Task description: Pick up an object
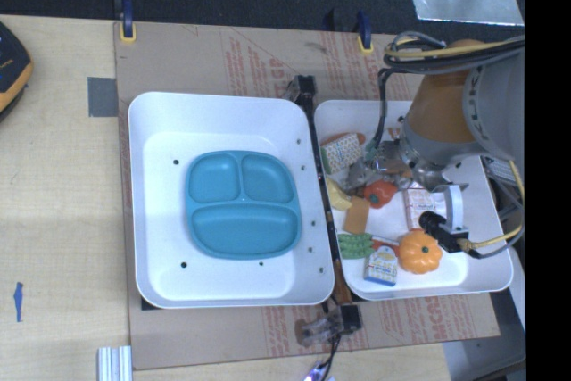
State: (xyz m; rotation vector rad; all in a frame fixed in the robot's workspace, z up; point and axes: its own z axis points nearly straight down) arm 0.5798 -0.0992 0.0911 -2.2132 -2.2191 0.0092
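Observation:
The right bin [482, 281] holds a jumble of toy food. An orange pumpkin [419, 252] sits near its front. A small red tomato [381, 193] lies mid-bin, with a tan block [358, 215] and a green piece [354, 245] to its left. A small printed carton [381, 267] stands beside the pumpkin. A netted packet [340, 153] and a yellow piece [336, 194] lie by the left wall. My gripper [368, 171] is lowered into this bin, just above and left of the tomato, its tip among the items.
The left bin [152, 192] carries a blue divided plate [243, 203]. The arm's grey body and orange band [446, 103] cover the right bin's back right. Cables [482, 236] loop over that bin's right side. Blue clamps [127, 18] pin the cardboard at the back.

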